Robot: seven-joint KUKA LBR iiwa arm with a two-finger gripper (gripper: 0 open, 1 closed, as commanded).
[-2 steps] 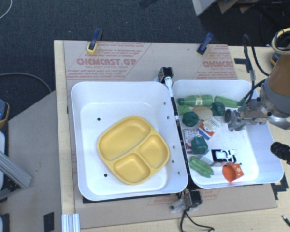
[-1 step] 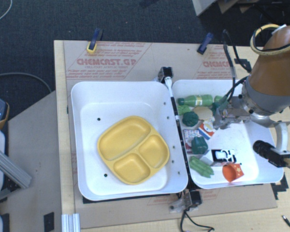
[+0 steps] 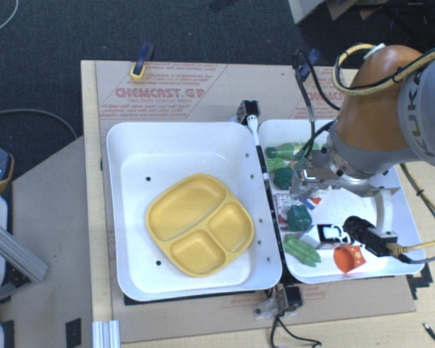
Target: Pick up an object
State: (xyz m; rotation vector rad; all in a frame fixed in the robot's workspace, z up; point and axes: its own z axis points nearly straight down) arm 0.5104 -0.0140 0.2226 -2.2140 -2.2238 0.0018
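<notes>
Over the right bin (image 3: 409, 212), at the right of the frame, the grey-and-orange arm (image 3: 380, 107) leans in and covers much of the bin's upper half. That leaves little open room there: a bare white strip along the right wall and some floor near the lower edge. Its gripper (image 3: 303, 180) sits low near the bin's left wall, close to the divider between the two bins. From here I cannot tell whether it is open or closed, because the wrist hides it, and I can see nothing clearly held. The things to pick all lie in this bin, crowded along its left side and bottom. I count three green ones: a top green piece (image 3: 280, 152), a second green piece (image 3: 283, 177) just below it beside the gripper, and a long green piece (image 3: 302, 250) near the lower left corner. One teal piece (image 3: 299, 218) lies between the last two. One orange piece (image 3: 348, 258) lies at the lower middle, with one small black-and-white piece (image 3: 328, 232) just up and left of it. A red-and-white scrap (image 3: 284, 203) under the gripper is too covered to make out. The left bin (image 3: 116, 147), mid-frame, holds one yellow tray (image 3: 201, 225) with three compartments, lying at a slant with bare floor around it, nearest the right wall. Both bins sit on a pale board (image 3: 94, 216) with red lettering, and one blue-and-yellow clamp (image 3: 140, 62) sits on the board's upper edge.
</notes>
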